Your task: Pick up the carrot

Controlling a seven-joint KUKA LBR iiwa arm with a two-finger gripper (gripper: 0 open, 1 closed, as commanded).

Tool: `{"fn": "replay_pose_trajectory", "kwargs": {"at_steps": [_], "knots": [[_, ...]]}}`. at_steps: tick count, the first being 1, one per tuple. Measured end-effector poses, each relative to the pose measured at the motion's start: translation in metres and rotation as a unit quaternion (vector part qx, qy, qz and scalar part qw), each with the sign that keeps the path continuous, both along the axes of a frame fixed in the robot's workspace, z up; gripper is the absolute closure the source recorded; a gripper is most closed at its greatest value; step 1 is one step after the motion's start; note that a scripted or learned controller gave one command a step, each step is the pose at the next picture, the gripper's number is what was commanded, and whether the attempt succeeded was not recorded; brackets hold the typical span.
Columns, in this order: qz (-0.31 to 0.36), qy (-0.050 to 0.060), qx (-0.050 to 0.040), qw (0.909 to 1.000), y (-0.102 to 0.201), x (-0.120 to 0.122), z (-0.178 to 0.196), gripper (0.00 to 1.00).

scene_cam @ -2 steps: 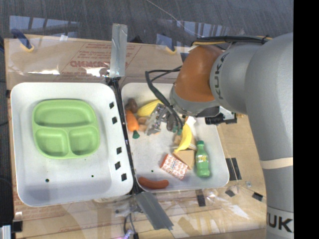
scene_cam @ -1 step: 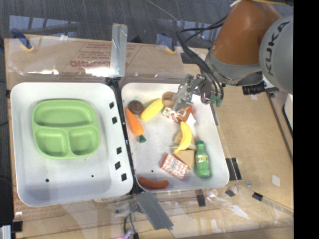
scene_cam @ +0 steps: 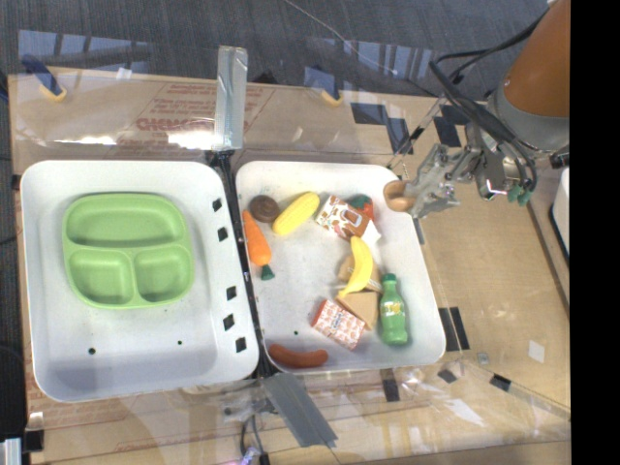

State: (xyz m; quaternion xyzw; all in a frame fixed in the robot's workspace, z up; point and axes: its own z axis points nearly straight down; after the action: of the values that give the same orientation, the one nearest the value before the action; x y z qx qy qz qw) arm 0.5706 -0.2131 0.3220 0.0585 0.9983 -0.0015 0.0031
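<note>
Orange plastic carrot lay untouched against right white bin left wall; gripper hovered at that bin's far-right rim, can't tell its grasp state.

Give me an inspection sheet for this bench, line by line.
Surface: two white bins side by side, left bin, right bin.
Job's things: carrot along the right bin's left wall.
Clutter: green tray in the left bin; banana, green bottle, sausage in the right bin.
Grippers: gripper over the right bin's upper right corner, far from the carrot.
Cables: black cables by the arm.
Surroundings: dark carpet.
</note>
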Motion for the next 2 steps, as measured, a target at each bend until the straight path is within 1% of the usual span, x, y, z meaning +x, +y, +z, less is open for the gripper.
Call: {"fn": "replay_pose_trajectory", "kwargs": {"at_steps": [1,2], "knots": [[0.14,0.004,0.0016,0.9902,0.003,-0.091,-0.044,1.0],[0.22,0.006,0.0035,0.9754,0.022,-0.078,-0.134,1.0]]}}
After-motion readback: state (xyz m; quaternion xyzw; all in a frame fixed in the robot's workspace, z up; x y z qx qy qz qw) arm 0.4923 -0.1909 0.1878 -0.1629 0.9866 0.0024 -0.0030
